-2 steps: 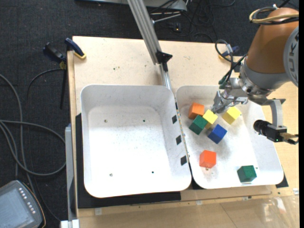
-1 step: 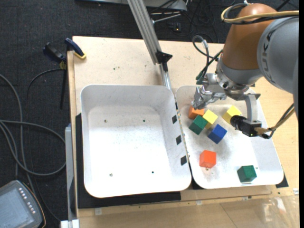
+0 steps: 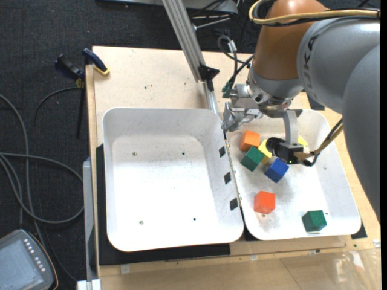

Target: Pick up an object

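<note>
Just beside the jaws (opening cannot be told), orange cube (image 3: 250, 140), right bin (image 3: 329, 186).

Looks down at a slant on a pale bench (image 3: 151, 71) bearing two shallow white bins. Shows the left bin (image 3: 121, 222) flecked with a few dark specks. Finds in the right bin (image 3: 338, 186) an orange cube (image 3: 250, 141) touching a green cube (image 3: 253, 159), a blue cube (image 3: 277, 170) just beside them, a red-orange cube (image 3: 264, 202) nearer the front and a dark green cube (image 3: 314, 220) by the front rim. Places the gripper (image 3: 232, 121) low over the adjoining rims, just left of the orange cube. Catches a blue and yellow clamp (image 3: 91, 62) at the bench's far left corner.
</note>
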Action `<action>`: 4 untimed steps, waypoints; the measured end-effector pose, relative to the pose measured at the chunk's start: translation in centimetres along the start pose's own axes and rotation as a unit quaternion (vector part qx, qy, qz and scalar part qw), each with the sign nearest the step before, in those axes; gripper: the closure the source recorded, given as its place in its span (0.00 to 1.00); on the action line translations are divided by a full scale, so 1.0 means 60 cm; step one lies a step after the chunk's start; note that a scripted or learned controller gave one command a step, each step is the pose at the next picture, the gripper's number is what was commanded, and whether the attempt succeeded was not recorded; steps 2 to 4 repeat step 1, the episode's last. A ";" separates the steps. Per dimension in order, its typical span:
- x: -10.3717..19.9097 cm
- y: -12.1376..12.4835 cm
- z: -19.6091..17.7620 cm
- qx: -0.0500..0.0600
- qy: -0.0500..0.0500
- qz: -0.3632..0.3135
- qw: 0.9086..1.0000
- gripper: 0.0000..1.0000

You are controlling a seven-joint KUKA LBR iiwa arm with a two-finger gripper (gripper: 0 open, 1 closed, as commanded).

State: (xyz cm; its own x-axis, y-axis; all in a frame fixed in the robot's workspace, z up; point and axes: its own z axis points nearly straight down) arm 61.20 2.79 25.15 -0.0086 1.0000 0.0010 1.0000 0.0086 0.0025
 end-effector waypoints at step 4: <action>0.092 0.016 -0.009 0.000 0.000 0.000 1.000 1.00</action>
